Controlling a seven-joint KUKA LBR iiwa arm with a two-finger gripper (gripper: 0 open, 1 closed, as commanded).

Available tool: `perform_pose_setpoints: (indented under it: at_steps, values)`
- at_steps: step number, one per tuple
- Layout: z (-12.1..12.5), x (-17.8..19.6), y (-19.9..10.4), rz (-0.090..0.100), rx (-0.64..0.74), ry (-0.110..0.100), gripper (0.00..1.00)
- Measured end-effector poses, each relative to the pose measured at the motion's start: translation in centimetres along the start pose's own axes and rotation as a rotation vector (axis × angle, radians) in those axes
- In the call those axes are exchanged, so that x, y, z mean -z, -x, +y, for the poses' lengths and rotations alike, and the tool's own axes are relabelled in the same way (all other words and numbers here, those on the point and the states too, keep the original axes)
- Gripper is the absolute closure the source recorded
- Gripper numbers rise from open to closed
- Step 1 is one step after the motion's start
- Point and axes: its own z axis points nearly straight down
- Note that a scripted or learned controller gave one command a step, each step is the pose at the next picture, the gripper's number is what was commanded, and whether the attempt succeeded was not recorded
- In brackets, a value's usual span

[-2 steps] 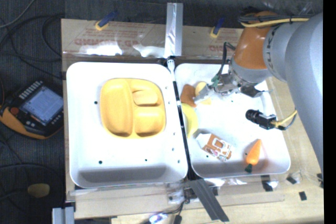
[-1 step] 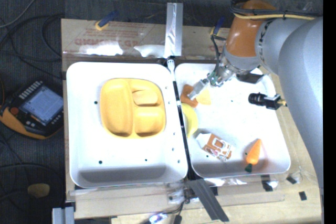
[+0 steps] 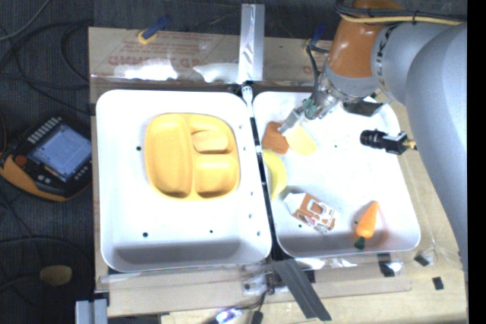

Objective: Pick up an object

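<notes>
White right bin (image 3: 402,186): carton (image 3: 314,212) print illegible.

The grey KUKA arm (image 3: 425,72) reaches in from the right, its orange band (image 3: 353,49) sitting just above the wrist. The forearm slants down and to the left, ending in the slim gripper (image 3: 292,121), held low with its tip pointing toward lower left.
</notes>
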Motion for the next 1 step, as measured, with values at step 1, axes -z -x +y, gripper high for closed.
perform_pose_setpoints:
  at_steps: [1]
  values:
    - [0.01, 9.82, -3.66, 0.006, 0.026, -0.003, 1.0]
